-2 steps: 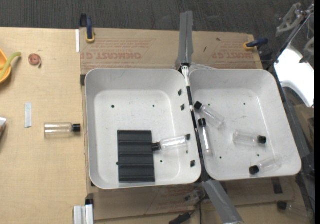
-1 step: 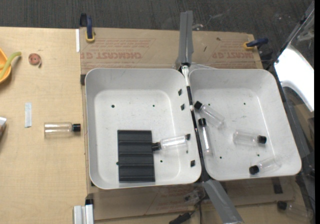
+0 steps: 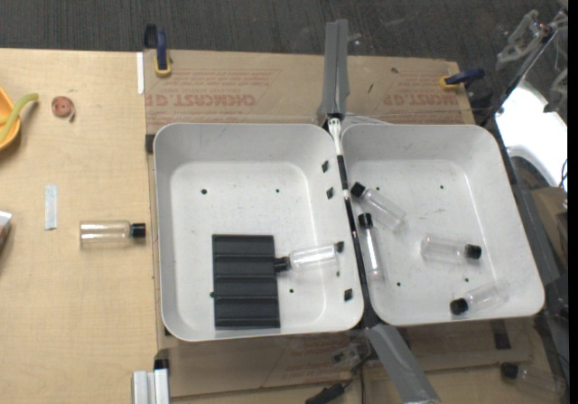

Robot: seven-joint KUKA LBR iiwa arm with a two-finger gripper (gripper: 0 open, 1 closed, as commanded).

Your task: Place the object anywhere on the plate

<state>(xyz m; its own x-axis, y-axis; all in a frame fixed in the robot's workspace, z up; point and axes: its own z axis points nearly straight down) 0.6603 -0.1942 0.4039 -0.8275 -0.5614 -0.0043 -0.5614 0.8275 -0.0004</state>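
Two shallow white bins side by side on a cardboard sheet (image 3: 298, 90) laid over a wooden bench (image 3: 72, 303).

Left bin (image 3: 172, 212): black ridged plate (image 3: 244, 282) lying flat in the near part, left of centre. Small clear bottle (image 3: 307, 259) lying on its side on the bin floor just right of the plate, black cap pointing left at the plate's right edge, body pointing right. Cap touching or just short of the plate; cannot tell which. No part of it seen resting on top of the plate.

Right bin (image 3: 506, 212): four more clear, black-capped bottles, all on their sides.
- Far-left bottle (image 3: 377, 205), slanted, cap toward the far left.
- Upright-lying bottle (image 3: 367, 244) along the left wall, cap at the far end.
- Centre bottle (image 3: 449, 251), cap to the right.
- Near-right bottle (image 3: 476, 300), cap to the left, close to the near wall.

On the bench left of the bins: a stray bottle (image 3: 110, 231) on its side, cap to the right; a pale strip (image 3: 51, 208); a small reddish disc (image 3: 61, 106); an orange item (image 3: 5, 122) cut off by the left edge.

Clamps on the far edge of the cardboard: left clamp (image 3: 158, 50) and right clamp (image 3: 461, 79).
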